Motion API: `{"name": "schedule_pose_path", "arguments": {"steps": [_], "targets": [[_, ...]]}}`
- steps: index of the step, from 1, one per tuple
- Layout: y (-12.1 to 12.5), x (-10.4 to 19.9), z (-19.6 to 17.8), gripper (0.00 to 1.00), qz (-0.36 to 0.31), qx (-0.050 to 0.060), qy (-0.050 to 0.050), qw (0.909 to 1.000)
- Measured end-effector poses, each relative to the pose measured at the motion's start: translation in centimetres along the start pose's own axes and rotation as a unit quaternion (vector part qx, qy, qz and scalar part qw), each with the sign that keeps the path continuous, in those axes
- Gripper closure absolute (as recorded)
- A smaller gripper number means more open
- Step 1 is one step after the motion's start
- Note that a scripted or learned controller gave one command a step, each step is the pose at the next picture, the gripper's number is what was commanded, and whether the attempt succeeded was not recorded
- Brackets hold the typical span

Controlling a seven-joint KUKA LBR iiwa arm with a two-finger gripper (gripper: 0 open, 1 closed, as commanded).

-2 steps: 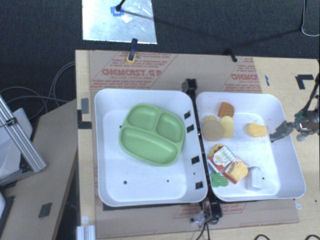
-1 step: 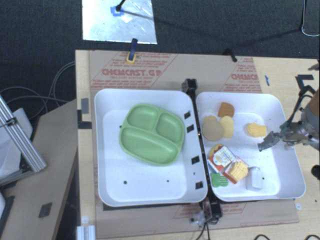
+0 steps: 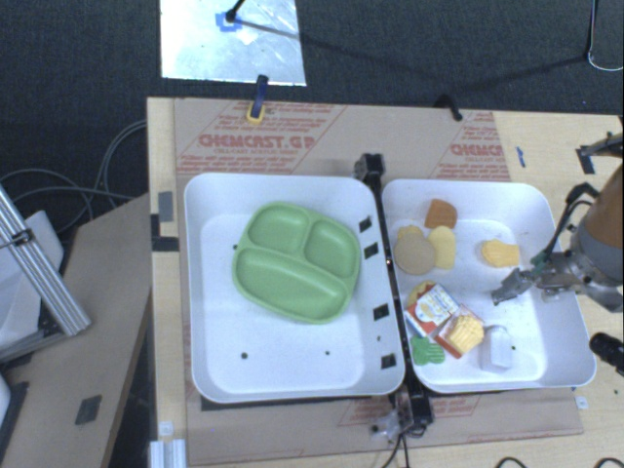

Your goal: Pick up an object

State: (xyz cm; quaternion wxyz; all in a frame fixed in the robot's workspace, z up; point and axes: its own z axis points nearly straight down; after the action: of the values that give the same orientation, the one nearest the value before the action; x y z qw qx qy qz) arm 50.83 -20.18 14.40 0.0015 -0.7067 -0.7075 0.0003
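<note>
A robot hand point(image 3: 509, 289), its grip state impossible to tell, hovers over the right bin point(image 3: 546, 359) near a yellow toy point(image 3: 500, 253), where closely clustered toy foods point(image 3: 439, 320) could make it snag two or miss.

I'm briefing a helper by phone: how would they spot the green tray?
Two white bins sit side by side; look in the left bin. The green tray lies near its middle, a rounded pale-green dish split into three compartments, far larger than the small food pieces in the right bin.
</note>
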Motion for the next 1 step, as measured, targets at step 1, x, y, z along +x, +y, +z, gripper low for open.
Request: {"name": "schedule_pose_path", "arguments": {"steps": [1], "targets": [[0.15, 0.50, 4.27, 0.00, 0.000, 0.000, 0.000, 1.0000]]}}
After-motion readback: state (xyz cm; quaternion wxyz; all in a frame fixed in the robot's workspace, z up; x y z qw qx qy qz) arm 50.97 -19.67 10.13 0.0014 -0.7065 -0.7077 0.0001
